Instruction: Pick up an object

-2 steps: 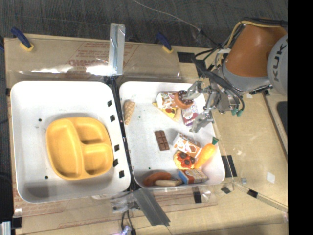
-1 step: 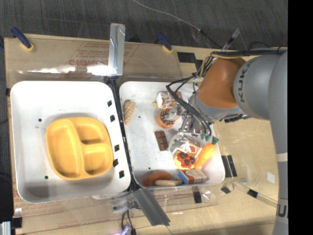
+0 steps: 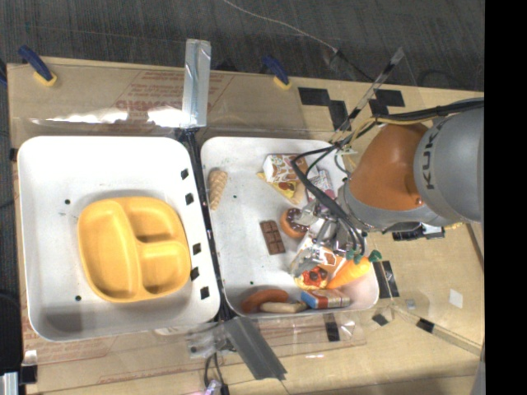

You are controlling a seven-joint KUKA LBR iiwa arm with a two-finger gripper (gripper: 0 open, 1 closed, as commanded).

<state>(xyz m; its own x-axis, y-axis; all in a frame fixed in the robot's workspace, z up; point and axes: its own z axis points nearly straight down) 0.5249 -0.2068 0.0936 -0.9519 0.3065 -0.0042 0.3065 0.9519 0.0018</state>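
The right bin (image 3: 239, 262) holds several toy foods. A waffle cone (image 3: 216, 186) lies by its left wall and a brown chocolate bar (image 3: 272, 236) sits near the middle. A printed snack packet (image 3: 282, 175) is at the top, with a brown donut (image 3: 293, 220) below it. A hot dog (image 3: 268, 300) lies along the front wall, next to an orange carrot (image 3: 347, 271) and a small blue-and-red tube (image 3: 325, 300). My gripper (image 3: 317, 241) is low over the clutter in the bin's right half, between the donut and the carrot, with cables draped over it.
The left bin (image 3: 49, 179) holds a yellow divided plate (image 3: 132, 245). The arm's grey and orange wrist (image 3: 395, 179) covers the right bin's right edge. Tape strips and blue clamps (image 3: 276, 68) line the bench's back edge.
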